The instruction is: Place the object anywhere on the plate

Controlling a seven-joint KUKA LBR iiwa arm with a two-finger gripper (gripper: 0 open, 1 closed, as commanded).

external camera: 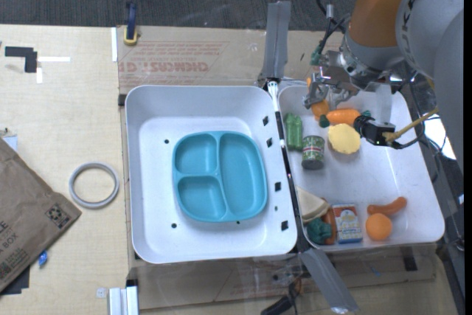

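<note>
A teal plate [220, 176] with three compartments lies in the left white bin [147, 158]. In the right bin [413, 181] lie a carrot [341, 116], a yellow lemon-like fruit [344, 139], a green can [313, 151] and a green cucumber-like piece [294, 132]. My gripper [324, 88] hangs over the far left corner of the right bin, right above the carrot's left end and a small orange piece [319, 111]. Nothing shows clearly between its fingers.
At the near end of the right bin lie an orange fruit [378, 226], an orange sausage shape [387, 206], a small carton [346, 223] and a sandwich-like wedge [310, 204]. A tape ring [94, 184] and a cardboard box [26, 221] sit left of the bins.
</note>
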